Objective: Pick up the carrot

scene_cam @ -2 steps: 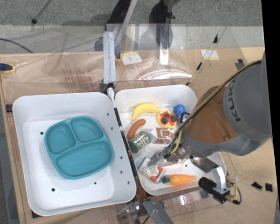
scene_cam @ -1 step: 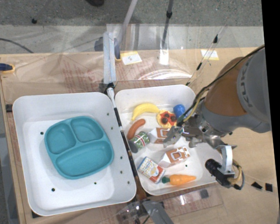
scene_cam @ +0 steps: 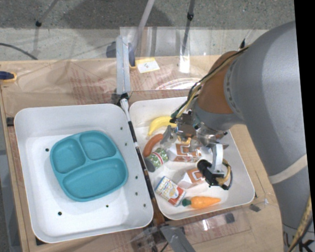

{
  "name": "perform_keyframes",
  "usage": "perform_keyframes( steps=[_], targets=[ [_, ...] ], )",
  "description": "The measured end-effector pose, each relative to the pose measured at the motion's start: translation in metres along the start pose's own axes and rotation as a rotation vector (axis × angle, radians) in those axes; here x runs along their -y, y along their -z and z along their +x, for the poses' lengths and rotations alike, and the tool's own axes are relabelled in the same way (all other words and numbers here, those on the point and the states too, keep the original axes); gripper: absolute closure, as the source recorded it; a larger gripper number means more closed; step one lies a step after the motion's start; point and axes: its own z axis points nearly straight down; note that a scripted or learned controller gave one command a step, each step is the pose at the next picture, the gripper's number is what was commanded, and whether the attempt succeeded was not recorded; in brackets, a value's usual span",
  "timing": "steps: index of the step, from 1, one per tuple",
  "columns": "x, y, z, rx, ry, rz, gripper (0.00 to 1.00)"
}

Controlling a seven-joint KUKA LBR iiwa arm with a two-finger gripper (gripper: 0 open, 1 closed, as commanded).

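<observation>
Here, the robot's gripper (scene_cam: 169, 133) hangs low over the middle of the right bin (scene_cam: 242, 184), at the end of the grey arm (scene_cam: 263, 86) reaching in from the right; from this angle it cannot be told whether the gripper is spread or pressed together, and nothing is seen held in it. Just beside it lie a yellow banana (scene_cam: 158, 123) toward the back of the bin and a reddish sausage (scene_cam: 150, 144) near the left wall. A green-labelled can (scene_cam: 159, 159) lies on its side just in front of the sausage, with orange-and-white packets (scene_cam: 186, 153) to its right, partly under the wrist. Nearer the front, a small carton (scene_cam: 169, 189) lies tilted. The carrot (scene_cam: 204, 202) rests flat at the bin's front edge, its green end pointing left toward the carton, well apart from the gripper. In the left bin (scene_cam: 26, 128), a teal divided plate (scene_cam: 88, 165) sits alone near the centre.
</observation>
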Motion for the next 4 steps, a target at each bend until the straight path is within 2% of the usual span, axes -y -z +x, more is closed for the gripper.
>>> perform_keyframes(
  steps=[1, 2, 3, 4],
  targets=[
    [0.082, 0.030, -0.050, -0.001, 0.141, -0.002, 0.00],
    [0.000, 0.001, -0.079, 0.000, -0.143, -0.001, 0.00],
    [-0.009, -0.026, -0.012, 0.003, 0.116, -0.034, 0.00],
    [-0.049, 0.077, -0.038, 0.002, 0.390, -0.007, 0.00]
  ],
)
